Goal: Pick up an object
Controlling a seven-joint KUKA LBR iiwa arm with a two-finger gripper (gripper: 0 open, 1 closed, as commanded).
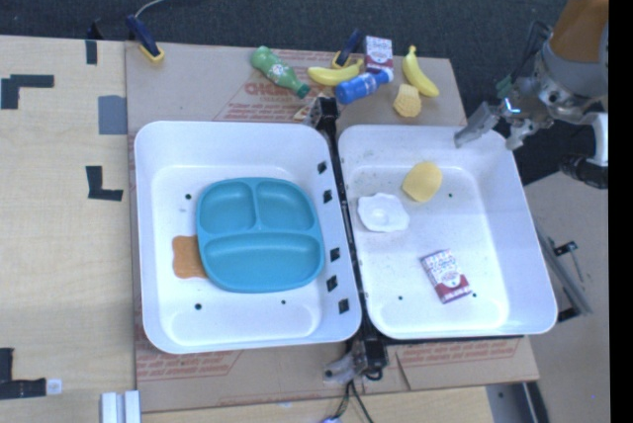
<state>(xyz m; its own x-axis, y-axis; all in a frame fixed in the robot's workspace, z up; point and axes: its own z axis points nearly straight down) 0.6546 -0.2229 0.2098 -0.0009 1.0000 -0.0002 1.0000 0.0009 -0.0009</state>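
Observation:
The right bin holds a rounded yellow object, a flat white object and a small red-and-white packet. In the left bin, a blue divided plate partly covers an orange-brown piece. My gripper hangs over the far right rim of the right bin, to the right of and beyond the yellow object. Its fingers are spread open with nothing between them.
On the cardboard behind the bins lie a green bottle, two bananas, a blue bottle, a small carton and a yellow chunk. A black clip strip runs between the bins.

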